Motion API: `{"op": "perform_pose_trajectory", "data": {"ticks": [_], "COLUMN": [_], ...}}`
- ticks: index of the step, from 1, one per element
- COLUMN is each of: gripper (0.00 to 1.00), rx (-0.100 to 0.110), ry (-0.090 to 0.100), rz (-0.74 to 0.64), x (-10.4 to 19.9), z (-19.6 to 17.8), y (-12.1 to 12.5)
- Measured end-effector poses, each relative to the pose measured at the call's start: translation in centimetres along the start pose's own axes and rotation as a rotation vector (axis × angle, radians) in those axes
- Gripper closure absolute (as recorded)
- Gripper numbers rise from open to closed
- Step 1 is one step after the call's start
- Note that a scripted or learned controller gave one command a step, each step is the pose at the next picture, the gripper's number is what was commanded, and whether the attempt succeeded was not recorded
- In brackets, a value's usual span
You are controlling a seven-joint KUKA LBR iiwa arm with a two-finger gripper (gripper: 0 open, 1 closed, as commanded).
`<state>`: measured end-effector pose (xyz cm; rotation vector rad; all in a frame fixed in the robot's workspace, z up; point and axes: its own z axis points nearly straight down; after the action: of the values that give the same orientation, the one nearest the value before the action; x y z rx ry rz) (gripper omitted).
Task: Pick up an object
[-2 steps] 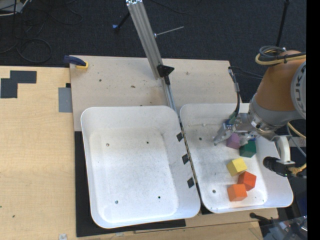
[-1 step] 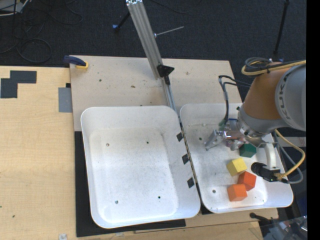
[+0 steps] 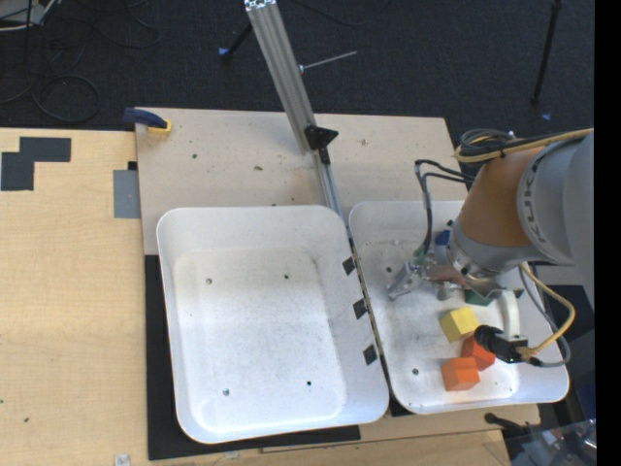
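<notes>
Objects on offer: three small blocks lie in my right bin (image 3: 408,377), toward its near right part: a yellow block (image 3: 459,322), an orange block (image 3: 460,373) nearer the front, and a red block (image 3: 482,349) between and to the right of them, partly behind a black cable end.
Chosen thing: the yellow block, since it sits closest to my hand and a little apart from the other two.
How it should handle: I judge it light and rigid, with flat faces that will not crush. Smooth sides may slip if I pinch at a corner.
Where to take hold: across two opposite flat faces, mid-height. It lies turned at an angle, so I would turn my wrist to square up with it.
Crowding: the red and orange blocks lie close together, nearly touching, which makes them the worse choice.
My hand (image 3: 406,278): low over the far middle of the right bin, pointing left, to the left of and beyond the yellow block. Nothing sits between its tips; how wide it stands I cannot tell.
My arm: it comes in from the right, the orange band (image 3: 495,197) above the wrist, bent down over the bin.
Left bin (image 3: 184,236): beside the right one on the worktop (image 3: 223,158).
</notes>
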<state>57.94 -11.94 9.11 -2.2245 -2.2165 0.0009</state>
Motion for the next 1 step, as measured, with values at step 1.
{"op": "perform_pose_trajectory", "data": {"ticks": [1], "gripper": [1.00], "rx": [0.001], "ry": [0.002], "rz": [0.006], "x": [-0.13], "z": [-1.08], "y": [-0.04]}}
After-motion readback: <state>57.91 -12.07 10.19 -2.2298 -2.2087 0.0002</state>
